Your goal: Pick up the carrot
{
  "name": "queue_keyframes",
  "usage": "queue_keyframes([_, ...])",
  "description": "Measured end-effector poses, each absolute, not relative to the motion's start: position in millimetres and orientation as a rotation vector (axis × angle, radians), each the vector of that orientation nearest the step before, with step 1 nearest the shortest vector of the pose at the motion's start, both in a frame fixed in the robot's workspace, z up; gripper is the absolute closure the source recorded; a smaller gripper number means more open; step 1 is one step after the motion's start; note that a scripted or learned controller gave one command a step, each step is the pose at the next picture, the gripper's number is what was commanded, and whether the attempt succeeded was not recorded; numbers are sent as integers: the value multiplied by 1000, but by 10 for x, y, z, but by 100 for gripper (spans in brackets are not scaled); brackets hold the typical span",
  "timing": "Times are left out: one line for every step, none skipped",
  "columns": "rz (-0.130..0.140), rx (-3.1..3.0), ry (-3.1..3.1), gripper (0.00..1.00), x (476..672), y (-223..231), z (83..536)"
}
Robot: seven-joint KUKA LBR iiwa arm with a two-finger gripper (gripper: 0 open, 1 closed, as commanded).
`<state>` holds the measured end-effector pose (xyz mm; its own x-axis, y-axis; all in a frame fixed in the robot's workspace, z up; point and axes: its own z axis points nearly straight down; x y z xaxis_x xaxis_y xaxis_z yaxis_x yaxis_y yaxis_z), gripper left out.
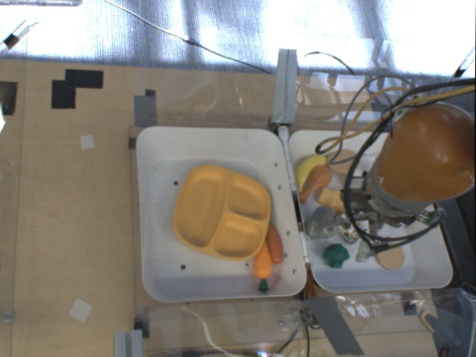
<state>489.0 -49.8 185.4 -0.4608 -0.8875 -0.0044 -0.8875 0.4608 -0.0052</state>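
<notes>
Carrot (262, 262): seen in the left bin (160, 274), beside the yellow tray (221, 210), touching a sausage (274, 244).
Jaws: hidden under the arm (424, 158) above the right bin (439, 274); state cannot be told.

Bright top glare, soft focus, faint shadows

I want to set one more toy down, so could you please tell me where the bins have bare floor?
The left bin has bare floor left of the yellow tray and along its far wall. Its near right corner is crowded by the carrot and sausage. The right bin is crowded with toys under the arm; little floor shows beyond its near edge.
</notes>
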Motion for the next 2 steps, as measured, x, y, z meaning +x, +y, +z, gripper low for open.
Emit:
queue_keyframes([-3, -1628, 2679, 0, 4890, -498, 1854])
queue_keyframes([-1, -1514, 2746, 0, 4886, -512, 1851])
